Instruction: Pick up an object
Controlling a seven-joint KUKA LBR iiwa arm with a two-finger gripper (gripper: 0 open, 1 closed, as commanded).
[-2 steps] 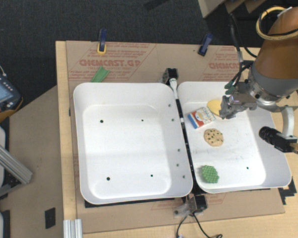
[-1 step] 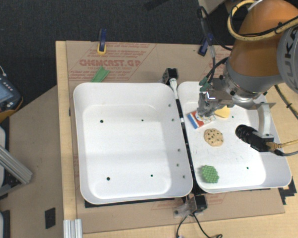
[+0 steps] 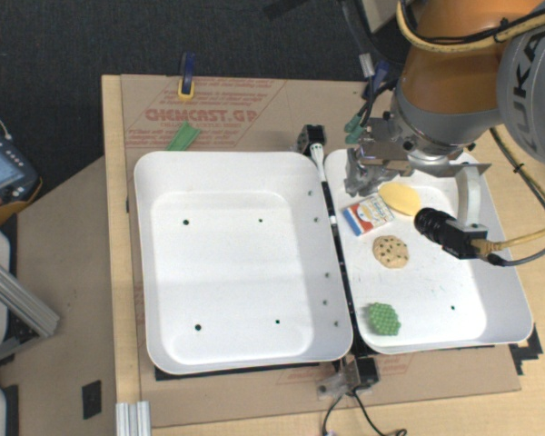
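Note:
Several small objects lie in the right bin [image 3: 490,321]. A red, white and blue packet [image 3: 369,214] lies near its left wall. Beside the packet is a pale yellow oval piece [image 3: 401,198]. A round cookie [image 3: 391,251] sits nearer the front, and a green bumpy ball [image 3: 382,318] lies at the front left. My gripper [image 3: 363,178] hangs low over the bin's far left part, just behind the packet and left of the yellow piece. The wrist hides how its jaws stand.
The left bin [image 3: 163,243] stands beside the right one, with a black divider rail [image 3: 331,234] between them. A black plug on a yellow cable [image 3: 447,232] hangs over the right bin. A green strip [image 3: 183,137] and a blue clamp [image 3: 188,75] lie on the cardboard behind.

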